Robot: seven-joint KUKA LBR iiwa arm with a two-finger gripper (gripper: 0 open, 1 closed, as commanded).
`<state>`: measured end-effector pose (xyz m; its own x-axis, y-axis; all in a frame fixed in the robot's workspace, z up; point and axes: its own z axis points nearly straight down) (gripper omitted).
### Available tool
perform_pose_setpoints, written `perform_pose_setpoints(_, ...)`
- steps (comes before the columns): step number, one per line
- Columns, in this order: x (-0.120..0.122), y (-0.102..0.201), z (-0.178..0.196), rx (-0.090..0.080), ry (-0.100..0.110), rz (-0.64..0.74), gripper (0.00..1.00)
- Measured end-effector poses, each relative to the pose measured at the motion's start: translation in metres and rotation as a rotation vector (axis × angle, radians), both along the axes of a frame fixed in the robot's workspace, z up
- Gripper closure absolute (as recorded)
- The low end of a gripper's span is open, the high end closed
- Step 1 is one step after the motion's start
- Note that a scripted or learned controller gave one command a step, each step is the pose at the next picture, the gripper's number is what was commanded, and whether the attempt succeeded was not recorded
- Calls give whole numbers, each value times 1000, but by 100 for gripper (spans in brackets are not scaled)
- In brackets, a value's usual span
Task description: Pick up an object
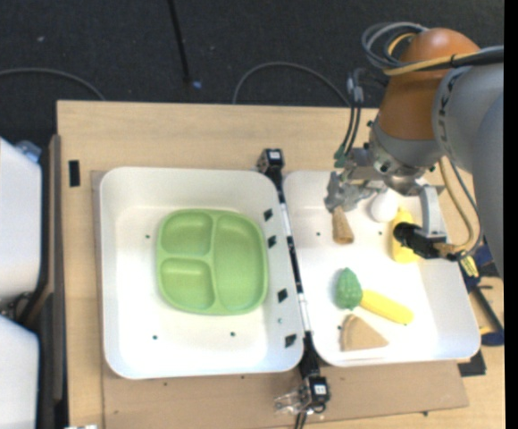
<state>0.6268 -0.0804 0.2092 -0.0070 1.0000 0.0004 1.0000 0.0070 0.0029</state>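
The hand is hovering over a short tan cork-like cylinder, which is lying at its 6 o'clock. Its grip state cannot be told.

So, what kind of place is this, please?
Probably a robotics lab test bench: a grey and orange arm reaches over two white bins, toy food such as a yellow banana lies inside, and cables run across the dark floor.

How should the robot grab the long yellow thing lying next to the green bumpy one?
Probably come straight down from above and pinch the long yellow piece across its narrow middle. It lies flat and slanted in the right bin, so the fingers should turn crosswise to it. The green lump and tan wedge crowd its left end.
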Motion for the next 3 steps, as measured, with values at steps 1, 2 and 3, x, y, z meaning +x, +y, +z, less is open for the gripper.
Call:
perform_pose_setpoints(1, 16, 54, 1, 0, 0, 0, 100)
perform_pose_setpoints(2, 18, 106, 19, 0, 0, -1, 100)
perform_pose_setpoints(3, 18, 164, 17, 1, 2, 1, 100)
